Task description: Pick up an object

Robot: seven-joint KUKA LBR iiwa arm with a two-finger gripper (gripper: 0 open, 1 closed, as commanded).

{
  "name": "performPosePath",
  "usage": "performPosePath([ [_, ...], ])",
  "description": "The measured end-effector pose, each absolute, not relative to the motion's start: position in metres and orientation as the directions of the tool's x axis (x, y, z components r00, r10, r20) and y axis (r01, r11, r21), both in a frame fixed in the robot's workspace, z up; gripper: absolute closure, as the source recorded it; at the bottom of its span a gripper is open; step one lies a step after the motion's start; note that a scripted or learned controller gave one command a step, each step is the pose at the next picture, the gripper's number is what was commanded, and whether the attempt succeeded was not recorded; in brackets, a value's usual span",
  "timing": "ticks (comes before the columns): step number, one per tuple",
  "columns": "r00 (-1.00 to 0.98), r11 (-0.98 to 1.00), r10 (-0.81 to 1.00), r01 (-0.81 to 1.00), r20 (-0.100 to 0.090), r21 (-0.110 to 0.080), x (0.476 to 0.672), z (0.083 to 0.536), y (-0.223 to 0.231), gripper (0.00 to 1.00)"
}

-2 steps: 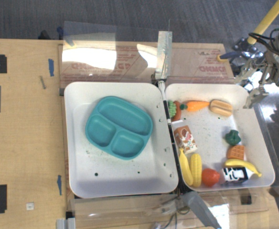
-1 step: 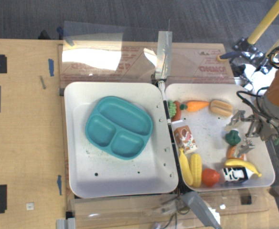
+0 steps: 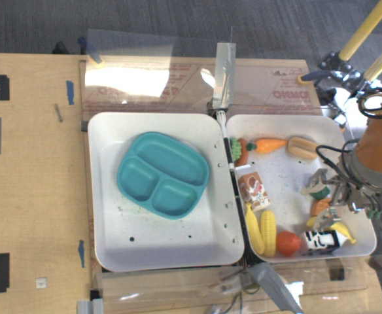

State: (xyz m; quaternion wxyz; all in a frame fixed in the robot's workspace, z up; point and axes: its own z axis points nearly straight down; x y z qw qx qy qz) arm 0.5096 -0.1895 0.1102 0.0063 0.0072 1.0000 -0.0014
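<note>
My gripper (image 3: pixel 330 191) hangs low over the right side of the right bin (image 3: pixel 289 175), under the orange band of the arm (image 3: pixel 379 150). Directly beneath and beside it lie a small green-and-white piece (image 3: pixel 318 190) and an orange piece (image 3: pixel 320 207); whether it touches them is unclear. Just below sits a black-and-white toy (image 3: pixel 320 240) with a yellow end (image 3: pixel 345 235). A red tomato (image 3: pixel 288 243), a corn cob (image 3: pixel 268 227) and a banana (image 3: pixel 253 229) lie along the bin's front left. A carrot (image 3: pixel 269 145) and a hot dog bun (image 3: pixel 302 147) lie at the back.
A snack packet (image 3: pixel 253 190) lies near the divider between the bins. The left bin (image 3: pixel 106 227) holds a teal divided plate (image 3: pixel 163 174). Cables and yellow bars (image 3: pixel 367 25) crowd the far right. A clear panel (image 3: pixel 225 70) stands behind the bins.
</note>
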Motion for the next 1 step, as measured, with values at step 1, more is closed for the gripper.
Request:
performPosePath([
  [1, -0.998, 0.999, 0.030, 0.032, -0.064, -0.024, 0.4984, 0.1113, -0.1842, 0.00],
])
